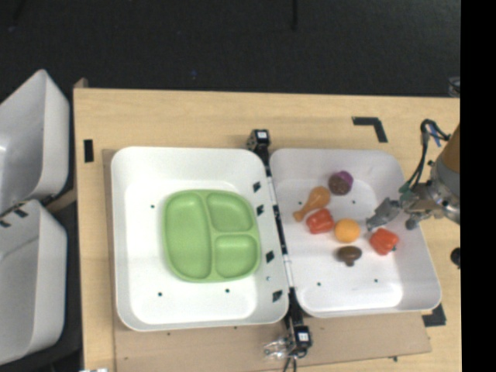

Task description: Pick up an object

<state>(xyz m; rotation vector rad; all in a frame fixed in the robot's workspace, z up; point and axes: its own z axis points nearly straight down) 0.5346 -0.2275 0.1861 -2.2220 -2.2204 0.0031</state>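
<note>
Several small toy foods lie in the right bin [411, 285]: a purple piece [340, 182], an orange-tan drumstick shape [312, 202], a red pepper [320, 222], an orange ball [347, 230], a brown mushroom [349, 255] and a red piece [384, 241]. My gripper [395, 218] reaches in from the right edge and hangs just above and behind the red piece. It is open, with one grey finger [379, 215] pointing left toward the orange ball. Nothing sits between the fingers.
The left bin [132, 285] holds a green divided plate [211, 234]. Black clips run along the seam between the two bins [273, 231]. Cables hang by the arm at the far right [428, 142]. White shapes stand off the bench at the left.
</note>
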